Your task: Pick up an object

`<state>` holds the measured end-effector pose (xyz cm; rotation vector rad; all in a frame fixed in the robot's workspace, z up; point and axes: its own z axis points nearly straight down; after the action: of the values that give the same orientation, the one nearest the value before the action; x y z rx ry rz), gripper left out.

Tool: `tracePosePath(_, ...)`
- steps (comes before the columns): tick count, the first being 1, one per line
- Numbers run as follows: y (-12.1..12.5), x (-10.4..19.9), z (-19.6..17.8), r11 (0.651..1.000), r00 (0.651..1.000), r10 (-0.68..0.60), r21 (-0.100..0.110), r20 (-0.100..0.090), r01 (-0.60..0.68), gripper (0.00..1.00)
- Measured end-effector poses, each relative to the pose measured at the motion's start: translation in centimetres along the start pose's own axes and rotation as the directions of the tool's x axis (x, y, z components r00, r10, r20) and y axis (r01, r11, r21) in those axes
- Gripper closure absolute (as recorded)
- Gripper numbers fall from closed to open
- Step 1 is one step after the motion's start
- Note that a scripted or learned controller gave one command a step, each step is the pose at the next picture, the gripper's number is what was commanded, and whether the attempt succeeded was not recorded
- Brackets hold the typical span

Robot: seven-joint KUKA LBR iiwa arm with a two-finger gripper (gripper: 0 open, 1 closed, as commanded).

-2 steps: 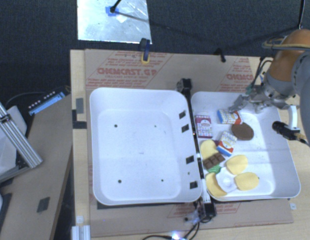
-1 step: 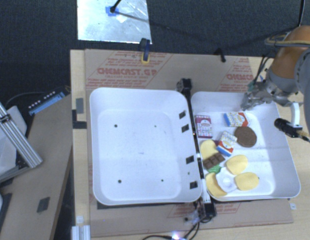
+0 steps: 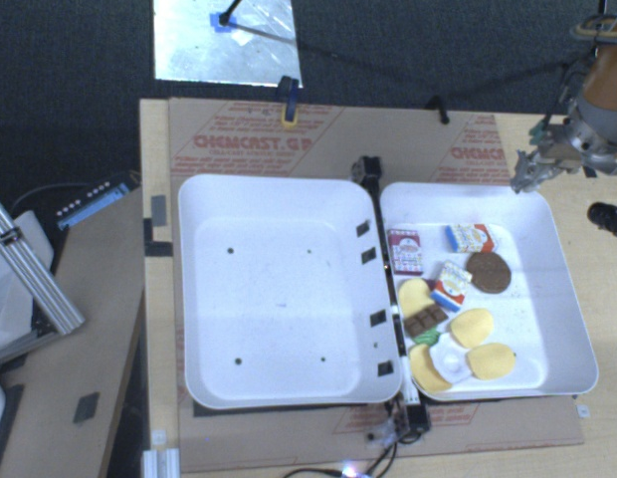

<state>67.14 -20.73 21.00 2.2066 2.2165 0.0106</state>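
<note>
The right bin (image 3: 557,267) holds several small items. Among them are a red-and-white card box (image 3: 404,251), a blue-and-orange packet (image 3: 469,237), a brown round cookie (image 3: 489,272), a dark chocolate piece (image 3: 424,320) and yellow chips (image 3: 472,327). My gripper (image 3: 530,172) hangs above the bin's far right corner, apart from all the items, with nothing visible between its fingers.
The left bin (image 3: 279,287) sits beside the right one, joined by a black hinge strip (image 3: 383,267). A shiny metal sheet (image 3: 227,28) lies at the back. An aluminium frame (image 3: 30,277) stands at the left edge. Cables cross the dark floor behind.
</note>
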Motion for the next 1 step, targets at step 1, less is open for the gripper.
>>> tracePosePath(1,0.21,3.30,-16.61,1.000,1.000,-0.004,-0.008,0.000,0.004,1.00)
